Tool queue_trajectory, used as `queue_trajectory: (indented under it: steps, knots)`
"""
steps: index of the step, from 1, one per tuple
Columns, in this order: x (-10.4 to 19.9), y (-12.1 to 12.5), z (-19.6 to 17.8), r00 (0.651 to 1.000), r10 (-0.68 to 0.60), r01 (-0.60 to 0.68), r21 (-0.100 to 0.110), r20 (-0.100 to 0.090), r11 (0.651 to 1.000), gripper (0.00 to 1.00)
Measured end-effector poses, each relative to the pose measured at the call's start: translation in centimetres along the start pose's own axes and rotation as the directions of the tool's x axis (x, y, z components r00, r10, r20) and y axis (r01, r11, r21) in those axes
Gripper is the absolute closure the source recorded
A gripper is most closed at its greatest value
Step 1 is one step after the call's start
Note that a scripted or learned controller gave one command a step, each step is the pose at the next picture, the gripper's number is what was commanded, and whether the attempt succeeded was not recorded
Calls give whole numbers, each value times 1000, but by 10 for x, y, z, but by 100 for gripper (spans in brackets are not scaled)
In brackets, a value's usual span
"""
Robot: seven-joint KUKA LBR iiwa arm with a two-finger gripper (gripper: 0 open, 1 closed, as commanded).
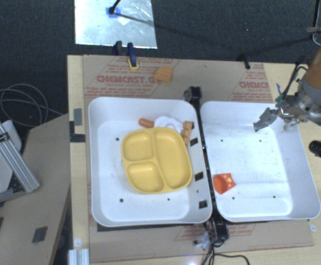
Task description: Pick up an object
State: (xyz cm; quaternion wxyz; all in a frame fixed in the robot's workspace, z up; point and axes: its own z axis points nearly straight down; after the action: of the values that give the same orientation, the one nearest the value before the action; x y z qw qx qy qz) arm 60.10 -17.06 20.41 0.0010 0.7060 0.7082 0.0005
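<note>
My gripper [276, 122] hangs over the far right part of the right bin [293, 203], open, with nothing between its fingers [263, 121]. A small red-orange piece [224, 182] lies in that bin's near left corner, well away from the gripper. The left bin [102, 203] holds a yellow divided plate [155, 160]. Behind the plate lie a small orange sausage [146, 123], a white object [167, 123] and a tan piece [187, 130].
A tan block [163, 74] sits on the cardboard behind the bins, near blue and yellow clamps [126, 51]. A shiny metal sheet [115, 15] lies farther back. A black latch [193, 94] stands between the bins at the far edge.
</note>
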Motion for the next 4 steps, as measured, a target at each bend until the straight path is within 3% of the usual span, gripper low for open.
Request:
queue_trajectory:
  steps: [1,2,3,4]
  knots:
    - [-39,-77,-107,1000,8,-8,-6,4,1000,0]
    - [119,-91,-212,1000,-18,18,-14,-4,1000,0]
    - [76,-107,-46,1000,6,-6,16,-1,1000,0]
    - [11,-114,-152,1000,8,-8,-11,6,1000,0]
